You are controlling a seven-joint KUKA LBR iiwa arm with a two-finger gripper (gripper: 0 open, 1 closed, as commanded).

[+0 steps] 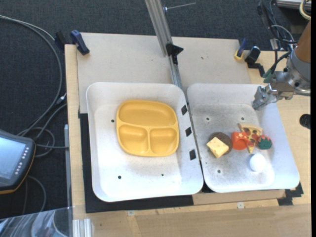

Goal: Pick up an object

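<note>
overhead, gripper (pixel 260 98) — open or closed, unclear — above right bin (pixel 284 132), dark carpet (pixel 29 14) around.

2 white bins (pixel 98 181), speckled, matt plastic look. Yellow divided tray (pixel 147 127): smooth plastic, slight sheen. Pole (pixel 157 14) up-left of gripper (pixel 260 100): brushed metal. Bench top (pixel 123 58): pale, matt, board-like. Floor (pixel 29 14): dark, rough carpet weave. Gripper: dull grey metal.
</note>
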